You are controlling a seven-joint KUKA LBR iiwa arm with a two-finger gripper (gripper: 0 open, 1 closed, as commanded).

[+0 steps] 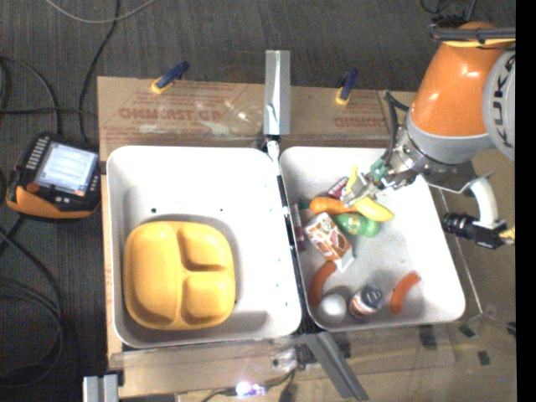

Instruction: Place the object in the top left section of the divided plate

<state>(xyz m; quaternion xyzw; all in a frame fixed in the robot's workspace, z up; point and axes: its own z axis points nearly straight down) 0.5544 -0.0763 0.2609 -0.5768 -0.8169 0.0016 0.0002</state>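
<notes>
Dark grey carpet point(209, 23) covers the floor around the counter point(201, 111), a brown board held by two blue and yellow clamps point(170, 75). Loose cables point(92, 11) trail over the carpet, and a handheld control pad point(57, 177) with a lit screen lies just left of the counter.
</notes>
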